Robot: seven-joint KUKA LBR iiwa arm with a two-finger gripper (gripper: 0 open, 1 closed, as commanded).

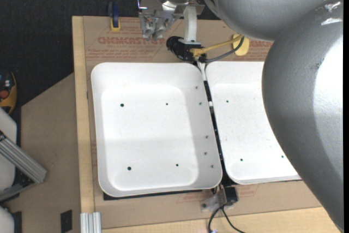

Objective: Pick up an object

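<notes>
My gripper (152, 27) hangs high at the back, over the brown board just behind the far edge of the left bin (101, 117). Nothing shows between or under its tips. The left bin's white floor shows a few small dark dots. The right bin (245, 117) lies beside it. My grey arm crosses the upper right and hides that bin's right side and far corner.
A blue and yellow clamp (114, 16) grips the brown board's (87, 52) back edge, left of the gripper. A grey metal rail (22, 161) lies off the board at the lower left. A small connector with a cable (221, 202) sits at the bins' front seam.
</notes>
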